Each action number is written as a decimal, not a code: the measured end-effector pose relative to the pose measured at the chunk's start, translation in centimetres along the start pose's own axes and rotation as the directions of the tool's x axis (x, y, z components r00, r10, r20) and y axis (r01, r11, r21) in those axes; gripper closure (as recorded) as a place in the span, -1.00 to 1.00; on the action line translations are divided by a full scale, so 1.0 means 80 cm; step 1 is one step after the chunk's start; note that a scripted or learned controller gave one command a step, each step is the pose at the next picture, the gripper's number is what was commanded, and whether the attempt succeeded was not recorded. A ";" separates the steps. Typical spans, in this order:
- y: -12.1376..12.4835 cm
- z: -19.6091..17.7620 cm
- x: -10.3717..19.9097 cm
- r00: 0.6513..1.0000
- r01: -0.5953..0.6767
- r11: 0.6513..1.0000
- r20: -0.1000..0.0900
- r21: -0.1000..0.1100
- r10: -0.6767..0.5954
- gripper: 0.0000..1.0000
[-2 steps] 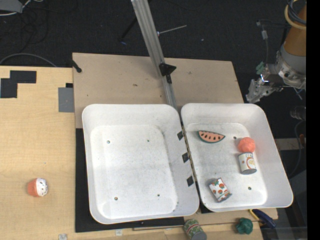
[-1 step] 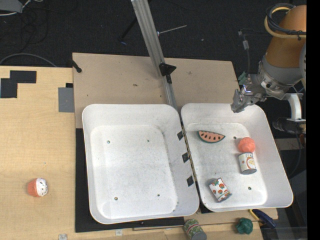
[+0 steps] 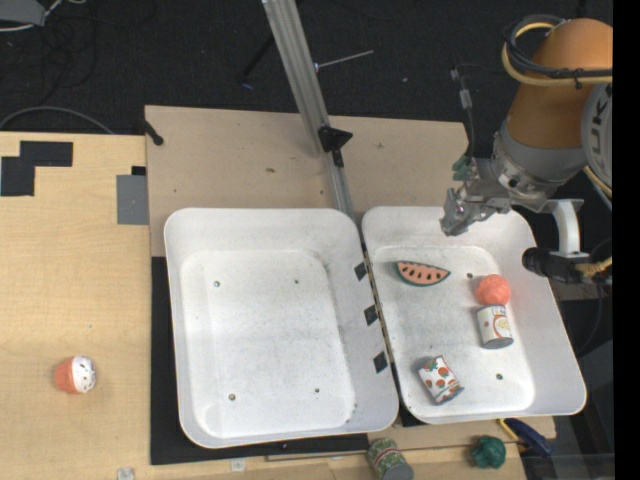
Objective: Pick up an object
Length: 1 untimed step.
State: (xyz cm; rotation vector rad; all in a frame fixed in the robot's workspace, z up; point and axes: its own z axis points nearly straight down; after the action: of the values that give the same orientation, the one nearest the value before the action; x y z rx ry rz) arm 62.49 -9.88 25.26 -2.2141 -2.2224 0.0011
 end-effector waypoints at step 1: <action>-0.027 0.019 0.061 1.000 0.000 1.000 0.000 0.002 0.000 1.00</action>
State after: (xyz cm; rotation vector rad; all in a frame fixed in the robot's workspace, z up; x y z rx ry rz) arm 60.28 -4.97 23.75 -2.2130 -2.2210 0.0036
